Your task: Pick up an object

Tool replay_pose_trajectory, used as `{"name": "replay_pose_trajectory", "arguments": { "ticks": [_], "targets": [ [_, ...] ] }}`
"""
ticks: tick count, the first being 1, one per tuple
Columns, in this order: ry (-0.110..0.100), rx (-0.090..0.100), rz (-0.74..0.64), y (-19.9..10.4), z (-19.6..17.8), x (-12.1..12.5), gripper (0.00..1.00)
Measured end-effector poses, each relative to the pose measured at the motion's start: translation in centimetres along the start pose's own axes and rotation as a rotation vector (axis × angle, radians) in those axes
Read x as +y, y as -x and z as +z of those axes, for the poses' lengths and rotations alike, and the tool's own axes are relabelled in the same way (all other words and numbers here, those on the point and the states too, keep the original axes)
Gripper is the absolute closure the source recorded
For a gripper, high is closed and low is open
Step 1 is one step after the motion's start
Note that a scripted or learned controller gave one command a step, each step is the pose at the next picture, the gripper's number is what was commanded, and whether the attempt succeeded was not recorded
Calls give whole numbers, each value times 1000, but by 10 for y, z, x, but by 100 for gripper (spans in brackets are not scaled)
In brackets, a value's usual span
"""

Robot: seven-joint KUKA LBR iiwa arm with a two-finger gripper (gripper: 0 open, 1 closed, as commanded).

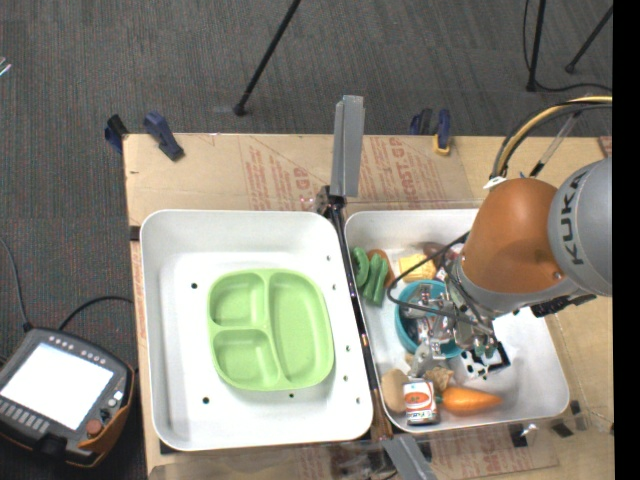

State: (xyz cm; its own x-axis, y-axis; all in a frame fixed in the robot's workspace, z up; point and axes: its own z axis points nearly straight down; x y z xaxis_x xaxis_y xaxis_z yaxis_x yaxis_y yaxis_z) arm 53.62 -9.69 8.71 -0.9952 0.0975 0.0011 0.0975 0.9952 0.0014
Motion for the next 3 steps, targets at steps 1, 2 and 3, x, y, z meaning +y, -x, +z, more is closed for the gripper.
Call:
{"name": "replay_pose_trajectory", "arguments": {
  "ticks": [1,2,3],
  "targets": [
    [0,-1,69,-5,0,9,0],
    [0,-7,64,-3,-13,10,100],
    [0,-1,63,-4,-10,10,0]
  ]
}}
